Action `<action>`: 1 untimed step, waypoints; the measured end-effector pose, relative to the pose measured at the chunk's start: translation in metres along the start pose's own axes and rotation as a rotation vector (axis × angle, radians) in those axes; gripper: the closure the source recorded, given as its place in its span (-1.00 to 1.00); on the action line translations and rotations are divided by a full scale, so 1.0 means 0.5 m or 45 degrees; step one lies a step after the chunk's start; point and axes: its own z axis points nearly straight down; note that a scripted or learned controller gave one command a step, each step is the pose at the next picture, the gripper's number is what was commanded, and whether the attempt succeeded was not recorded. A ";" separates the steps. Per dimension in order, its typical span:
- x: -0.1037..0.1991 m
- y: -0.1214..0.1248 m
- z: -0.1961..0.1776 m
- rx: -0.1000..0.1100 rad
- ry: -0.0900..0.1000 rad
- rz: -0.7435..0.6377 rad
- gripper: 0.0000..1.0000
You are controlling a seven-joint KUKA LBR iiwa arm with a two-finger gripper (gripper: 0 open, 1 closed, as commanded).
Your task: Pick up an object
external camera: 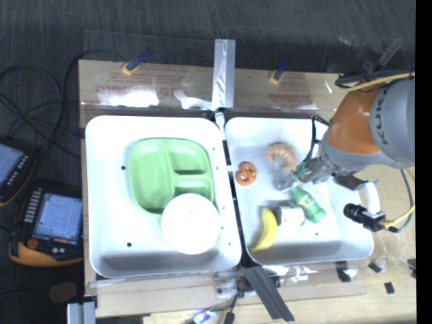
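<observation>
The right bin (337,238) holds several objects. A tan croissant-shaped piece (282,152) lies near its back, and an orange pretzel (246,173) sits by the left wall. Toward the front left lies a yellow banana (266,228), with a green bottle (308,204) at the middle and a white piece (291,216) touching the bottle's left side. My gripper (297,175) hangs low in the bin between the croissant piece and the green bottle, just above the bottle's top end. Nothing shows in its grasp.
The left bin (108,235) carries a green divided tray (169,171) and a white round bowl (191,223) overlapping the tray's front edge. The arm's orange band (351,123) and grey wrist cover the right bin's back right corner. A black cable plug (358,213) hangs over the right wall.
</observation>
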 end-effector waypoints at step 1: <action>0.133 -0.006 -0.239 0.019 0.003 0.073 1.00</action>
